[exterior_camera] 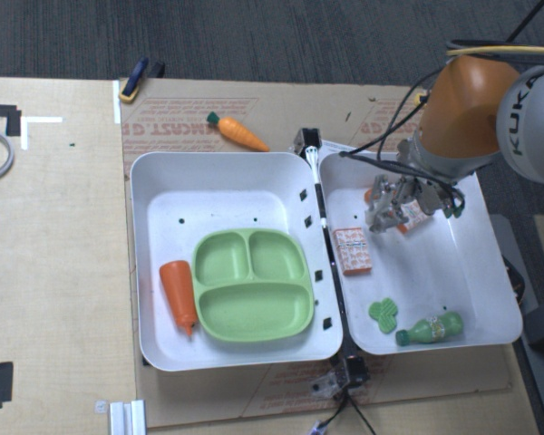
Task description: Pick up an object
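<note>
Claw [387, 214] low in right bin [476, 270], grip state unclear, red-patterned box [352, 249] just beside it

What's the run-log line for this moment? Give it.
gripper: over right bin | nearby: red-white packet | grasp: unconfirmed

Looking like smooth, glossy plastic: white bins [154, 243], green divided plate [254, 285], green bottle [431, 329]. Appearing matt and wooden: table [54, 270]. Showing printed cardboard: small box [352, 249].
</note>
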Robot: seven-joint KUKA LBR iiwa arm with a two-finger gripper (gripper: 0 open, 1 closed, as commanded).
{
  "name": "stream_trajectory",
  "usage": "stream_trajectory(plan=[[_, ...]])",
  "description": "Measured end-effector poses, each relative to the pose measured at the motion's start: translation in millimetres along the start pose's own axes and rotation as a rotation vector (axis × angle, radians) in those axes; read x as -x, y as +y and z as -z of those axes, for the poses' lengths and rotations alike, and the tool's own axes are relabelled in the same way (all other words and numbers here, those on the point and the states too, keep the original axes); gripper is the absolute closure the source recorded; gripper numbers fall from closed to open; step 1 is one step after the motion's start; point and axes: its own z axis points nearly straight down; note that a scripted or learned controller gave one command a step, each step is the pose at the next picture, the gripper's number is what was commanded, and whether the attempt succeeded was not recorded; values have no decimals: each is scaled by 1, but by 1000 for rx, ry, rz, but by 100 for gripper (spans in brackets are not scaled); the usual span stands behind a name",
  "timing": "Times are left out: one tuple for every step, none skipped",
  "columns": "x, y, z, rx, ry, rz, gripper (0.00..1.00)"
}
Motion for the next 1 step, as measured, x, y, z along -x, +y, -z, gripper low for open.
stream_trajectory(plan=[[-96,64,90,0,8,-119,100]])
